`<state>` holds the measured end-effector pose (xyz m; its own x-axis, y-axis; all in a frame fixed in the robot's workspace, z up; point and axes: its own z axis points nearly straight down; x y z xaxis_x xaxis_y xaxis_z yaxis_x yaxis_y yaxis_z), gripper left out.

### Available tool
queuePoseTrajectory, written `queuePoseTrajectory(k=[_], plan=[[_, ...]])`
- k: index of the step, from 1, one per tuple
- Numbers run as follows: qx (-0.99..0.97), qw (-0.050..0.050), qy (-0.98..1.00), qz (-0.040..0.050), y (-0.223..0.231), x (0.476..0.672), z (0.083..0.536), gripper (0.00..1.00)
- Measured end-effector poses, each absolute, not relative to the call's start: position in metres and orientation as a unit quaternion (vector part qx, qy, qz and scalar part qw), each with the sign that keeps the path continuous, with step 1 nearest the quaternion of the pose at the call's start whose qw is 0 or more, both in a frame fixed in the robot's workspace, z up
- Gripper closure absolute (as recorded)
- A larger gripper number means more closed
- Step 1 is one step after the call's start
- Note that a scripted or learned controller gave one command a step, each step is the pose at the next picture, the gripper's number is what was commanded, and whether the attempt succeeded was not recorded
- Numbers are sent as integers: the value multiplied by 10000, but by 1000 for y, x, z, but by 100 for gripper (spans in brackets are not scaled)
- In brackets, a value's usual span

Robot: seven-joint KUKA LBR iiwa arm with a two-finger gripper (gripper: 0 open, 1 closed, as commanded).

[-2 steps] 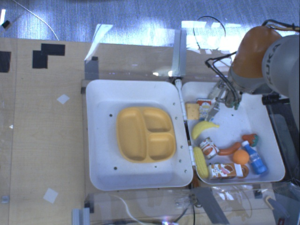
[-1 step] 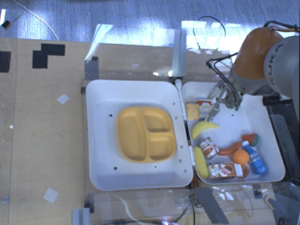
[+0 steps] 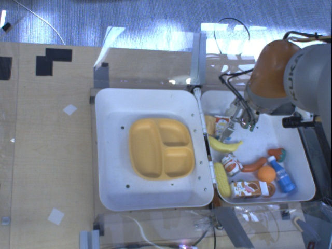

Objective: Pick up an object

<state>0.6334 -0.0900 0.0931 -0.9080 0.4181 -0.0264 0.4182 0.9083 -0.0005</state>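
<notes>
Banana (image 3: 224, 145) lies centre-right of frame, in right bin (image 3: 306, 190), among other food items; nothing lifted yet as far as I see; pick not done; tool (image 3: 227, 133) low over banana's upper end, beside red-and-white packet (image 3: 221, 123); I cannot tell tool's state or whether it touches; grasp and lift remain.

- A yellow divided tray (image 3: 161, 148) is seen lying in the middle of the left white bin (image 3: 111, 139).
- Black tape marks (image 3: 52, 59) are seen on the wooden bench (image 3: 41, 154) at the upper left.
- Small clear tape squares (image 3: 69, 109) are stuck on the bench to the left of the bins.
- A thin white cable (image 3: 36, 15) is laid across the blue floor (image 3: 155, 9) beyond the bench.
</notes>
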Motion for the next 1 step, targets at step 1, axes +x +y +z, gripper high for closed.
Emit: queuePoseTrajectory(k=[1], plan=[[2421,64,9702,12,-92,609,89,0]])
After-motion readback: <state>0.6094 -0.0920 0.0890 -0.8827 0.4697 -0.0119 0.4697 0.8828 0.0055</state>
